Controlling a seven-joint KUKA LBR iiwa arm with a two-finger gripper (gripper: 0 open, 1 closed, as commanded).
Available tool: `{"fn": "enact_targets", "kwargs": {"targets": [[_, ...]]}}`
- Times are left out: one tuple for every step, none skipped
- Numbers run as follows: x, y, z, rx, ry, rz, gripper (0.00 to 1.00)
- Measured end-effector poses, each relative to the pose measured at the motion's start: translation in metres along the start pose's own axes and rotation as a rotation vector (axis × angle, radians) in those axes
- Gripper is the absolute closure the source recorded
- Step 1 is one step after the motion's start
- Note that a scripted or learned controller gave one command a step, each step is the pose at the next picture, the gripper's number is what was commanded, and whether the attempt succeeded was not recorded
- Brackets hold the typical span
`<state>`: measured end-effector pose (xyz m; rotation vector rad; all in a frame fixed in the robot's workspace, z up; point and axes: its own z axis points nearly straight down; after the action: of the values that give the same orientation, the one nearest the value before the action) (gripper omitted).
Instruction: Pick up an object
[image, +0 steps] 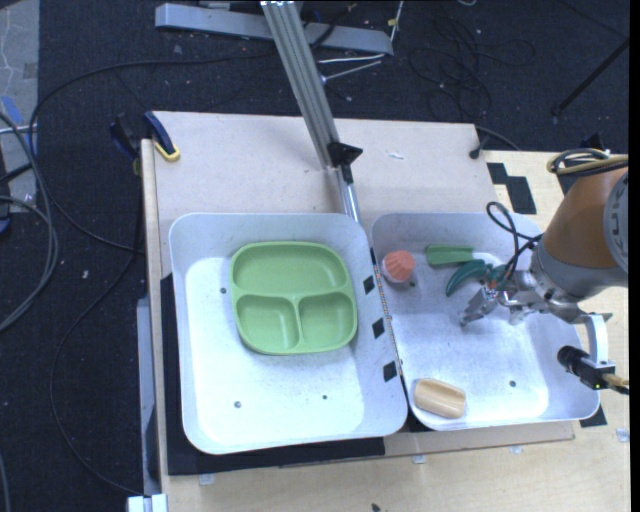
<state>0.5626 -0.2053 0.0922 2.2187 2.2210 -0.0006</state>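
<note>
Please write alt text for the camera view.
The arm's gripper hovers low in the right bin, by a green object, an orange ball and a tan bread-like piece. The left bin holds a green divided plate.

cam: single fixed overhead view, slanted down | covers: two shallow white plastic bins (200, 420) side by side — whole bench (420, 160) | range: mid-distance, floor visible around

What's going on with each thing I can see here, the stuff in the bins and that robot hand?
Green divided plate: lying flat in the left bin, nothing in its sections.
Orange ball: resting in the right bin, untouched.
Green pieces: lying in the right bin near the hand.
Tan bread-like piece: lying at the right bin's front edge.
Hand: low over the right bin, holding nothing visible.
</note>
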Motion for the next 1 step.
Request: {"fn": "enact_targets", "kwargs": {"targets": [[-0.0012, 0.0014, -0.0128, -0.006, -0.003, 0.000, 1.00]]}}
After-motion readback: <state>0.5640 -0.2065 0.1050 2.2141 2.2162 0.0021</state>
